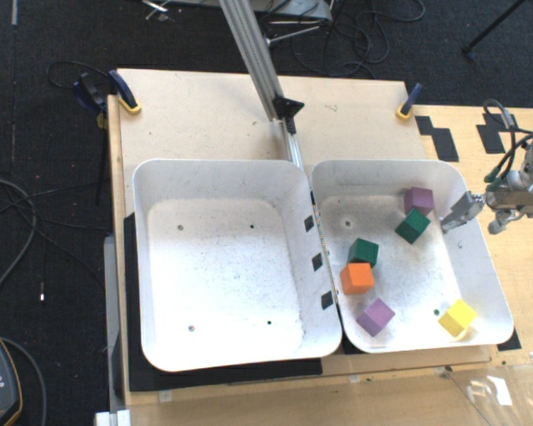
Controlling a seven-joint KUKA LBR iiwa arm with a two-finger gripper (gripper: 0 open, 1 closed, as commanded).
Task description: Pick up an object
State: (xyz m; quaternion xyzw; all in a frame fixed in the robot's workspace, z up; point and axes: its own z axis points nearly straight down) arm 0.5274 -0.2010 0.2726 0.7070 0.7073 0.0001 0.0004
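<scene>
On the worktop [204,114] the right bin [480,264] holds all six blocks, while the tool [466,209] sits at about three o'clock over that bin's rim with nothing between its fingers; how wide they stand I cannot tell. Nearest are the purple cube [418,200] and dark green cube [412,227] at one o'clock in the bin, touching or nearly so. The yellow block [459,318], alone at five o'clock, looks the cleaner pick: descend squarely, fingers straddling it
</scene>
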